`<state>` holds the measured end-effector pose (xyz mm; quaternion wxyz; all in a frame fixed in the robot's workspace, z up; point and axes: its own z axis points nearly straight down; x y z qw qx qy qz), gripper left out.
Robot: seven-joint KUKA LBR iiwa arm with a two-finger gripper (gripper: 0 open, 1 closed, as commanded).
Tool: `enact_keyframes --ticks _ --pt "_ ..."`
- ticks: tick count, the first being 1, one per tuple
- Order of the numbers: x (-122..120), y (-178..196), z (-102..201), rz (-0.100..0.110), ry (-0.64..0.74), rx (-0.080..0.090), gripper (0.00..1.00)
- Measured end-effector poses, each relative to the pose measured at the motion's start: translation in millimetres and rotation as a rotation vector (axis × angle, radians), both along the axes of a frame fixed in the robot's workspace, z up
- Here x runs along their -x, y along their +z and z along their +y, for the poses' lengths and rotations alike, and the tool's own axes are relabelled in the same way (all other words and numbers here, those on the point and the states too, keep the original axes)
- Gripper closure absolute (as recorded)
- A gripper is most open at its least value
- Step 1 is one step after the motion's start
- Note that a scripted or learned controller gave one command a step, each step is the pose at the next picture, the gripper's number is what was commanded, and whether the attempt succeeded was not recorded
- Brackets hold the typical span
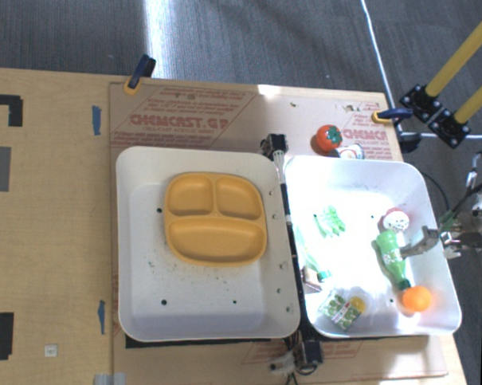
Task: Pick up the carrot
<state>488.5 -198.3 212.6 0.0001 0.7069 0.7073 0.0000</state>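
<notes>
One carrot: orange w/ green leafy top (400, 274), right white bin (369, 173).
Gripper (430, 240): beside its top; can't tell its grip.

We see the carrot (398, 273), green top w/ orange end, lying slantwise near right bin's (361, 181) right wall.

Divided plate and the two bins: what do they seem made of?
The divided plate looks like matte moulded plastic or silicone: even mustard-yellow colour, soft rounded ridges, no glare. The left bin and right bin look like thin glossy white plastic, with rounded rims and bright reflections.
</notes>
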Motion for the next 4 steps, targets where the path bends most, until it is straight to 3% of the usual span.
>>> enact_keyframes --ticks 1,2,3,4 --pt "6 -107 31 -0.012 -0.050 0.007 0.00" --pt "9 -102 33 -0.003 -0.050 0.001 1.00" --pt "-9 -58 71 0.000 -0.490 0.000 1.00" --pt "-9 -58 71 0.000 -0.490 0.000 0.00"
